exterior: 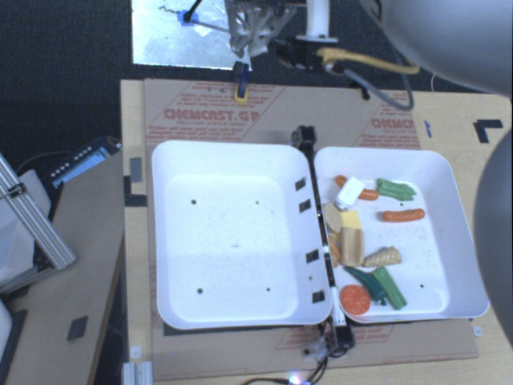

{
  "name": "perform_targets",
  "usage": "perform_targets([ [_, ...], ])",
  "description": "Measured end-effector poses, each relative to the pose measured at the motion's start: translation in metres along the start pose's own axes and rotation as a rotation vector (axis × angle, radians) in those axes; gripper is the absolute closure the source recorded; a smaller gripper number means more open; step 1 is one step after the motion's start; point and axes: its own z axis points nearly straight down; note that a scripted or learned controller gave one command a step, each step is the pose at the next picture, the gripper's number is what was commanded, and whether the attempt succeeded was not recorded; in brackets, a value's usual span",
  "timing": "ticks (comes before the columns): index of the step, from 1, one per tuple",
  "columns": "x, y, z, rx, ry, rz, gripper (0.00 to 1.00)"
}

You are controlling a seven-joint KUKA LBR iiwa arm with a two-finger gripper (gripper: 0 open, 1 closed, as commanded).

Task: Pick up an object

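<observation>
Cardboard-topped bench, two white bins side by side, dark floor beyond. The gripper (240, 50) hangs up at twelve o'clock, past the bins' far edge; whether it is open or shut, I cannot tell. The toy food sits in the right bin (449, 215), and the sausage (402, 214) lies toward five o'clock from the gripper, well apart, its long axis running three to nine.
</observation>
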Motion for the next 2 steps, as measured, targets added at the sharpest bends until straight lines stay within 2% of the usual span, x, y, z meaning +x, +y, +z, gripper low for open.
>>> perform_targets([
  [1, 0.000, -0.049, 0.073, 0.008, -0.003, 0.000, 1.00],
  [2, 0.000, 0.025, 0.095, -0.006, 0.000, 0.005, 1.00],
])
